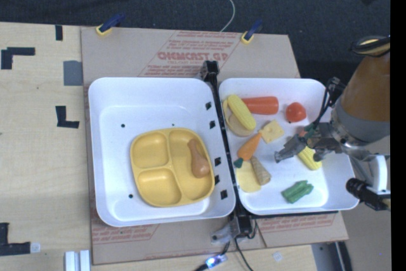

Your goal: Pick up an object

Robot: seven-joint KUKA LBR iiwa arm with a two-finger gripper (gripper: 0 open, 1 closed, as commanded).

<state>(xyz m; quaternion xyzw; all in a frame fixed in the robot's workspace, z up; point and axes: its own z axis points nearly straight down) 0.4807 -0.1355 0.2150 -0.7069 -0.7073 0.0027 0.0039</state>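
The gripper [298,150] is low in the right bin [317,201], and I cannot tell if it is open or closed. A small yellow toy [310,158] lies right beside it. The red tomato [295,112] sits just behind the gripper. A green toy [297,190] lies near the front of this bin. A carrot [249,146], a corn cob [241,112] and a long red toy [260,105] lie further left. The left bin [108,155] holds a yellow plate [152,168] with a sausage [198,158] on it.
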